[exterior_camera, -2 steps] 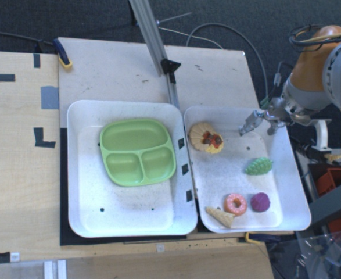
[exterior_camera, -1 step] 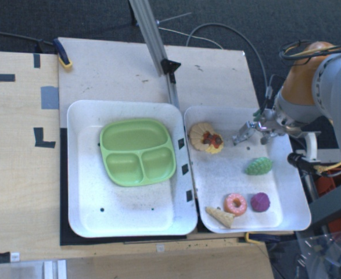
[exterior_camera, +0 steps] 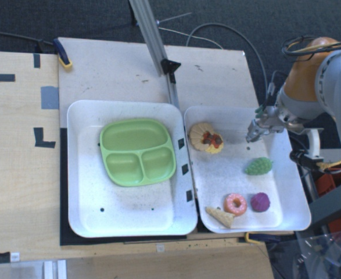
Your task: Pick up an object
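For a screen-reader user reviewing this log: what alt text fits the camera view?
A gripper hangs over the right bin, holding nothing visible, above a green toy, purple ball, pink donut, wafer piece and small pastry. The left bin holds a green divided tray.

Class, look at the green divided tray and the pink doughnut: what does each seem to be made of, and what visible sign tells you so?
Green divided tray: probably moulded plastic, with a smooth, slightly glossy finish; one even colour, rounded moulded compartments and soft highlights.

Pink doughnut: likely a plastic or rubber toy, matte; flat uniform pink icing with a clean ring shape. Too small to tell which.
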### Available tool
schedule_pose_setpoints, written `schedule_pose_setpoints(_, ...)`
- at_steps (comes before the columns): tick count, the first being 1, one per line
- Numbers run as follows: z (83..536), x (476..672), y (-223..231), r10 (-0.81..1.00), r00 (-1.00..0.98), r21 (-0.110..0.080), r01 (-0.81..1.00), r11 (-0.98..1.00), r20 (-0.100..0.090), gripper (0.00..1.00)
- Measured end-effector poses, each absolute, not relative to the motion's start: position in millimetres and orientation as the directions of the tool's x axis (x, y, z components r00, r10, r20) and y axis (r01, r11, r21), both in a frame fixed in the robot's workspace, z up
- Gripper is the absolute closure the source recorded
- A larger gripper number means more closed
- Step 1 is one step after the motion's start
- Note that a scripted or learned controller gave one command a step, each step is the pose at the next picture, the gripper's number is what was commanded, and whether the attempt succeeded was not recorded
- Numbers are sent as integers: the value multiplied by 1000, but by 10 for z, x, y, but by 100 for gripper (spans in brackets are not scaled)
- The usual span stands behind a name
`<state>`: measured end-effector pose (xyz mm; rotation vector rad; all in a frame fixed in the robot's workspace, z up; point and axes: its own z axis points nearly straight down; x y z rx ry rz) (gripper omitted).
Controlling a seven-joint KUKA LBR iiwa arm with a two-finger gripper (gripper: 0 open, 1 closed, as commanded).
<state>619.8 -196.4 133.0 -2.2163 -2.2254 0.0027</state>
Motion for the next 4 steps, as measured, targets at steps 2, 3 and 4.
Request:
schedule_pose_setpoints(2, 2226, 6227, -1942, 1000, -2, 3, 1000, 2, -1, 100)
schedule_pose_setpoints(3, 2292, 6243, -1309, 1000, -7, 1, 1000, 7, 2, 100)
schedule_pose_setpoints(4, 2232, 6272, -851, 1000, -6, -1, 1000, 6, 1, 100)
